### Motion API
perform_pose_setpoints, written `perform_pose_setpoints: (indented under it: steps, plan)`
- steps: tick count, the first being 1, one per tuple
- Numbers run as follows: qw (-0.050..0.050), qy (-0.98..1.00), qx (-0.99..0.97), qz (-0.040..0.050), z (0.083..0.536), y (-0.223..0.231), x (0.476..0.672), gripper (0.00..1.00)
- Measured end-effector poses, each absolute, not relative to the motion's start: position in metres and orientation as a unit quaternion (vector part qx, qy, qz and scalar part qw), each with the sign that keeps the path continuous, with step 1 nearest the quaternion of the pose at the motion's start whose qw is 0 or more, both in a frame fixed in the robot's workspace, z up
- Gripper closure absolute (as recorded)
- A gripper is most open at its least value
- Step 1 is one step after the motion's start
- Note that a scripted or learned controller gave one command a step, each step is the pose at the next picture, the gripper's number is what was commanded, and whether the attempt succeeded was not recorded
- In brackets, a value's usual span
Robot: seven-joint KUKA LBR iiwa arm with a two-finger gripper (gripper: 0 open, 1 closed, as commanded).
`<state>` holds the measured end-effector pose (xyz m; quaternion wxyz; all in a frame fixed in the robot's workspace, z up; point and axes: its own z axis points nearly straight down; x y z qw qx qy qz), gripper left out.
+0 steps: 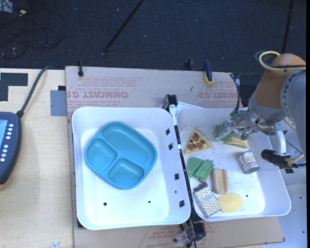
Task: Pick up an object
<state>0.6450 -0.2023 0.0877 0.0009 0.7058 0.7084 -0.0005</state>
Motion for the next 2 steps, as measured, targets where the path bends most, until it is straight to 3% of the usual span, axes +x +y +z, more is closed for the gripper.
perform_pose_setpoints:
  steps: [1, 2]
  plan:
    - [-0.001, 0.709, 0.705, -0.0015, 0.0957, -0.2025, 0.6447, 1.0]
    - [-0.001, 0.709, 0.705, -0.0017, 0.0952, -0.2023, 0.6446, 0.0]
